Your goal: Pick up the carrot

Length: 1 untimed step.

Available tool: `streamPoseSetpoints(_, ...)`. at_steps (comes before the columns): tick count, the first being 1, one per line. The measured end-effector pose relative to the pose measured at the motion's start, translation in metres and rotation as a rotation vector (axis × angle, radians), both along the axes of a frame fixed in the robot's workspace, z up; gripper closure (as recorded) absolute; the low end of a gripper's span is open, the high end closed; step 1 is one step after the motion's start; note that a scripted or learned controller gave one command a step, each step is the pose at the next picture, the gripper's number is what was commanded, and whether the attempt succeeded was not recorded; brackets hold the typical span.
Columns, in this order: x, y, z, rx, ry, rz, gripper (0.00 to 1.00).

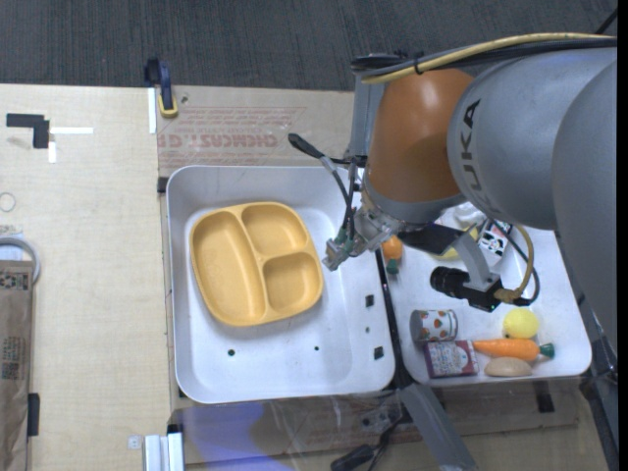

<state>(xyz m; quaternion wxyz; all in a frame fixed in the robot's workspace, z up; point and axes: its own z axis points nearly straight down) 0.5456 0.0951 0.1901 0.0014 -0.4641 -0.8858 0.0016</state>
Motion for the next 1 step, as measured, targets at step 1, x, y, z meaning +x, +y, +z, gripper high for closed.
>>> streamPoseSetpoints(1,0.0746,0.014,0.0535,0.0,-0.005,-0.038,1.0)
